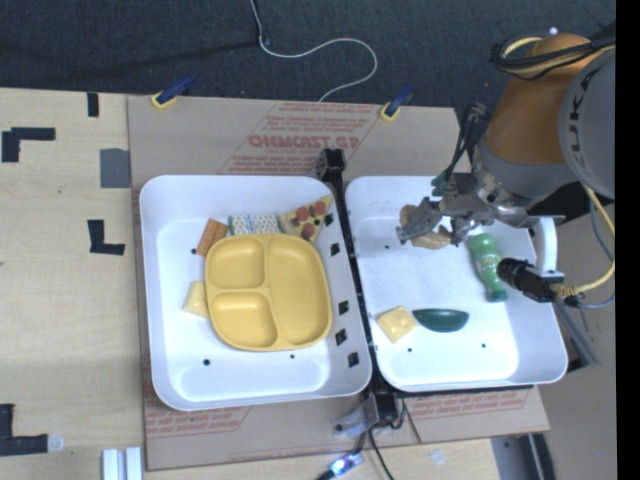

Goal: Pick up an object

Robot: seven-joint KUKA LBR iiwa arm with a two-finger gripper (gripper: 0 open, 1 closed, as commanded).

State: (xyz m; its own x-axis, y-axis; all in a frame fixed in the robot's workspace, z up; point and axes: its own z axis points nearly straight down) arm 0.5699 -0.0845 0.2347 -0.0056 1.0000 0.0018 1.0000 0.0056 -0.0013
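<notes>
End effector, finger state unclear, hovers over a tan lump beside a glossy green bottle.

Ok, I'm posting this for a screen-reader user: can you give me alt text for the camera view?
A grey and orange robot arm reaches into the right white bin, its gripper low over a small tan object beside a green bottle, a yellow cheese wedge and a dark green piece. The left bin holds a yellow divided plate among small toy foods.
</notes>
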